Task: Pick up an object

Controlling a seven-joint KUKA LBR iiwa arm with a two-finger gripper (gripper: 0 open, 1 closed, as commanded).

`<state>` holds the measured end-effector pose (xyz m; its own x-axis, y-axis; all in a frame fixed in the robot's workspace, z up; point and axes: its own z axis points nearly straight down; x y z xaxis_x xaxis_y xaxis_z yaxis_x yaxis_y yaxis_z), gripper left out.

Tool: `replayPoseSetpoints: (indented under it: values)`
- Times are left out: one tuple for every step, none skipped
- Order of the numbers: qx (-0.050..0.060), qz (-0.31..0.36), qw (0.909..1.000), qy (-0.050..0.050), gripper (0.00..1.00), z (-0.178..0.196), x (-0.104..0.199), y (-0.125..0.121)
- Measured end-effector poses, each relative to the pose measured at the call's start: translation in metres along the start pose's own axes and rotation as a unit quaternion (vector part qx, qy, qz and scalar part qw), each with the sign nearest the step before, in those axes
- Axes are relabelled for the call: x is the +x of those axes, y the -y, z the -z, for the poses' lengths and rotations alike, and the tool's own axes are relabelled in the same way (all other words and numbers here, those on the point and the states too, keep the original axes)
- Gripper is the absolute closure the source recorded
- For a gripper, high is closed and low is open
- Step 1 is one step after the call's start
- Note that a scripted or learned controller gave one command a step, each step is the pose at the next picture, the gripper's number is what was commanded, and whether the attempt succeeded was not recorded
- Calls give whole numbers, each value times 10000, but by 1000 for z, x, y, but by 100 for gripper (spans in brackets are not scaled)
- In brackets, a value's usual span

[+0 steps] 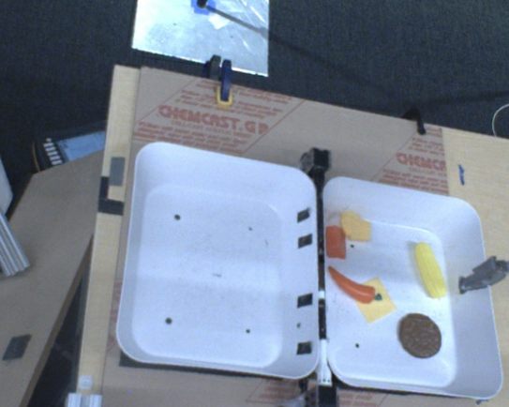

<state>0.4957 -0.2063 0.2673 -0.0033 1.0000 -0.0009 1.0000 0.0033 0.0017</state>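
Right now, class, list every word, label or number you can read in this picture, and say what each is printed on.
"CHEMCAST G P" in red, on the brown sheet under the bins, behind the left bin; the last letters are unsure.
A second red print of that kind, slanted, behind the right bin: cut off, roughly "CHEMC".
Fainter red print on the sheet's front edge: too blurred to read.

Two bins sit side by side on the surface (276, 121). The left bin (217, 263) holds nothing I can see. In the right bin (473, 359), a corn cob (429, 269) lies toward the right wall, a round patty (420, 335) in front of it, a pepper (353, 285) left of both, near the divider.
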Motion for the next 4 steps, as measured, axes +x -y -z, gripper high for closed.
replayPoseSetpoints:
  values:
    - [-98, 12, 9999, 38, 0, 171, -1, 8]
    - [-50, 15, 10000, 19, 0, 246, -1, 8]
    - [-37, 38, 10000, 18, 100, 253, -1, 8]
    - [-54, 65, 10000, 29, 100, 264, -1, 7]
